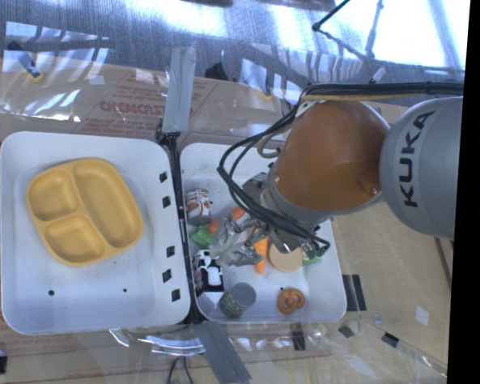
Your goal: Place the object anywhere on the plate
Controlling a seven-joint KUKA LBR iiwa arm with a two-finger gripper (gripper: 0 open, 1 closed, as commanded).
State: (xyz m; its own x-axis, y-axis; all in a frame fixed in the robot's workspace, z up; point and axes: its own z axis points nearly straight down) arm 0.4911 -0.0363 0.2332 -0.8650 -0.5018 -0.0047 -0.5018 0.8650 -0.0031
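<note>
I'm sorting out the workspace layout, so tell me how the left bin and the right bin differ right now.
The left bin holds a single yellow divided plate; the right bin holds several small objects, among them a grey cylinder and an orange round piece. The left bin lies open to the camera, while the arm hangs over much of the right bin. Both are shallow, white, and sit side by side.
</note>
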